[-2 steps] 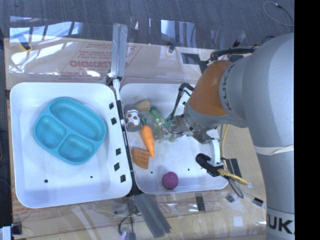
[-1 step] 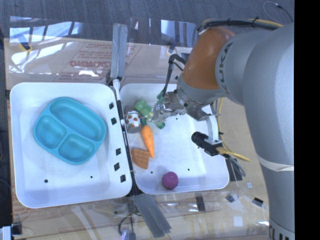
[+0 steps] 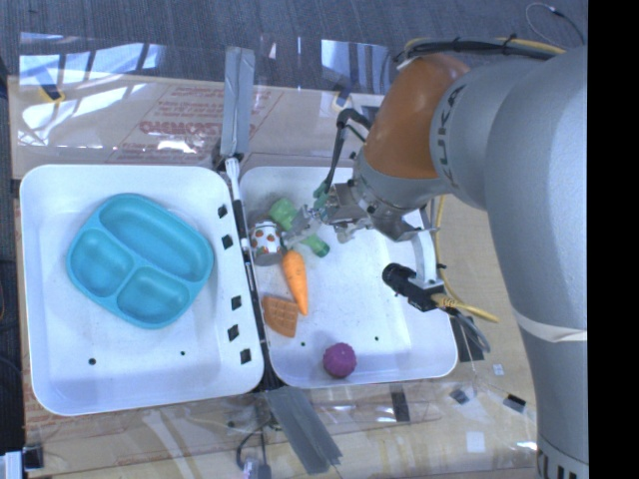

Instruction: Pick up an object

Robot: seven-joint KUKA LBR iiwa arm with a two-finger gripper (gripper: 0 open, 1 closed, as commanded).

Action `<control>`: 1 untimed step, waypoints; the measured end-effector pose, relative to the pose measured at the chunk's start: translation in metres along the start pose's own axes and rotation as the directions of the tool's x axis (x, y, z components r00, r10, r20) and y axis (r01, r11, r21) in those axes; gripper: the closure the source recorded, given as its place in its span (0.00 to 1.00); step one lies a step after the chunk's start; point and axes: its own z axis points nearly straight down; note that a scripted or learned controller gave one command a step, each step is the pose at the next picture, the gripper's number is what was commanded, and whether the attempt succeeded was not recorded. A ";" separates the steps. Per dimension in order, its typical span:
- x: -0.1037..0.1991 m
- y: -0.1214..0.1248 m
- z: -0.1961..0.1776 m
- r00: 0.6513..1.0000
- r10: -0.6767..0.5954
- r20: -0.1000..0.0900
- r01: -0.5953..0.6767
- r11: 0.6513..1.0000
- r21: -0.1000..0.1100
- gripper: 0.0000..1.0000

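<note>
In the right bin lie a green piece, a small green cylinder, a round white and brown toy, an orange carrot, a tan waffle piece and a purple ball. My gripper hangs at the bin's upper left, right beside the green pieces. Its fingertips are small and crowded among the green pieces there, so their state is unclear. Nothing is visibly lifted.
The left bin holds a blue divided plate. A row of black clips runs along the divider between the bins. The big grey arm covers the right bin's upper right side.
</note>
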 end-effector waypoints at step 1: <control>-0.015 -0.046 0.101 1.000 -0.032 -0.001 0.032 1.000 0.000 0.00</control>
